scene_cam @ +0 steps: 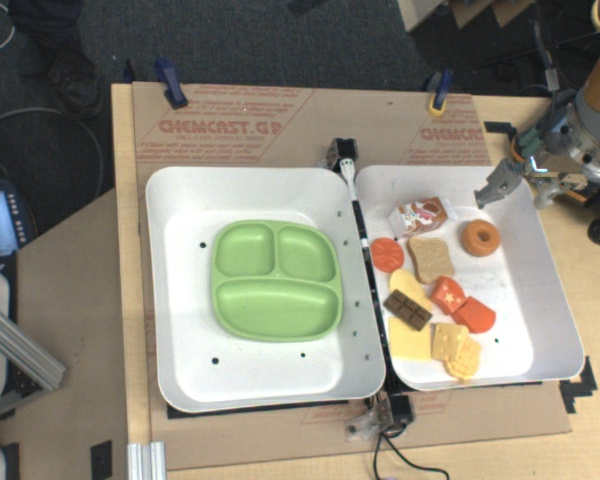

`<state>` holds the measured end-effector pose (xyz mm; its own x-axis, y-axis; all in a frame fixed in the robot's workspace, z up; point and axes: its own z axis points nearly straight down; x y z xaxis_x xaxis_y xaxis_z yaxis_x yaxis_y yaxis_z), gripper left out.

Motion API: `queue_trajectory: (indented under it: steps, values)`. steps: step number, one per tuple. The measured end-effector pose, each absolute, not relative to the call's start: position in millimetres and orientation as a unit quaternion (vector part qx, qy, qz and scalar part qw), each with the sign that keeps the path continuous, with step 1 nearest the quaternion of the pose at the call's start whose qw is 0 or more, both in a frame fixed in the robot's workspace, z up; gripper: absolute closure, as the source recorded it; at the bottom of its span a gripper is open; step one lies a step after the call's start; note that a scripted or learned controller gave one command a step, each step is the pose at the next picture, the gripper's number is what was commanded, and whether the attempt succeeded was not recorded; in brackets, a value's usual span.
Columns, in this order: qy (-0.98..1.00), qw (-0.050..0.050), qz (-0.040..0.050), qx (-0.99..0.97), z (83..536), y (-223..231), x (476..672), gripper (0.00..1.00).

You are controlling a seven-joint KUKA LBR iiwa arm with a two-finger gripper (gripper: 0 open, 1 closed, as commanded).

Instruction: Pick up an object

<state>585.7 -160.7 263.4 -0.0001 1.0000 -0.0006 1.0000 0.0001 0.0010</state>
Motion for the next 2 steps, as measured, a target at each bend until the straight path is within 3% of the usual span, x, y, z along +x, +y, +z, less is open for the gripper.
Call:
queue_trajectory:
  steps: [1,2]
  values:
    - [0.707,0.000,-0.0010,0.708,198.5,-192.5,619.4,0.00]
    - [0.706,-0.004,-0.0021,0.708,77.7,-207.9,607.0,0.00]
